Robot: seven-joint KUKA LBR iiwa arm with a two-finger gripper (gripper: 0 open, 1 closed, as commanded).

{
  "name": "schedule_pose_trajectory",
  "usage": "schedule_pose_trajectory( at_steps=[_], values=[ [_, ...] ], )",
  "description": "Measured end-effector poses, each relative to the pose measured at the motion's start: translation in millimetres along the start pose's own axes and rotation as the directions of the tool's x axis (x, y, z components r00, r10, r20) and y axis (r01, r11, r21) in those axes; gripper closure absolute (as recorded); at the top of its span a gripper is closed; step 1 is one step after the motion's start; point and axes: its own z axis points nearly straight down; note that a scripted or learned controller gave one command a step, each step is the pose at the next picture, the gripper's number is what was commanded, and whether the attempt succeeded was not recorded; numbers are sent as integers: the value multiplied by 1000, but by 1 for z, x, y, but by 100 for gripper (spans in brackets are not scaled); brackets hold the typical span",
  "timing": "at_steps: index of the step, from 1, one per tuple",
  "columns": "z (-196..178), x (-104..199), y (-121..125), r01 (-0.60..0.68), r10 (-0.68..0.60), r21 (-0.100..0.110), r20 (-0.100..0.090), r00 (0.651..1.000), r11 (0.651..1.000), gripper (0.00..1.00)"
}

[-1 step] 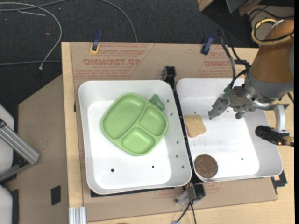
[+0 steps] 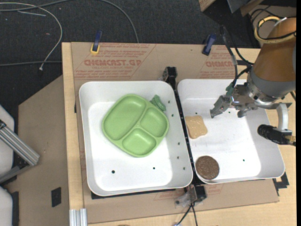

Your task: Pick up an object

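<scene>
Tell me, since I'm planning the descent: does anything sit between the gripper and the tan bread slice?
Nothing visible does. The gripper hangs over bare floor of the right bin, and the bread slice lies apart, toward the divider.

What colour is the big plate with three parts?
Light green, seen in the camera view: divided plate.

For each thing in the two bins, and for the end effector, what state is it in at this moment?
green divided plate: lying flat in the left bin, right side up.
dark green piece: at the plate's upper right rim.
tan slice: flat in the right bin, untouched.
brown round patty: flat near the right bin's front edge.
end effector: above the right bin, holding nothing.
</scene>
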Motion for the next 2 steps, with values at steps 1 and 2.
schedule_pose_trajectory(
  at_steps=[1, 2],
  values=[
    [42, 0, -2, -1, 1, 5, -1, 1000, 1000, 0],
    [99, 7, 1, -1, 1, 1, 0, 1000, 1000, 0]
  ],
)
